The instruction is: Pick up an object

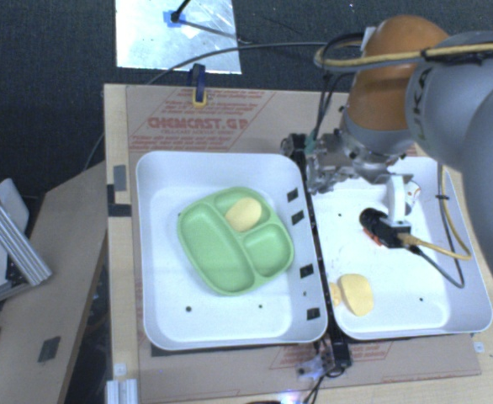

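I see a pale yellow lump resting in the upper small compartment of a green divided plate, left of centre. A second yellow lump lies flat at lower right, on the right bin floor.

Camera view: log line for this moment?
pincer: above right bin, by divider | green tray: left bin, yellow piece in one compartment | second yellow piece: right bin, loose
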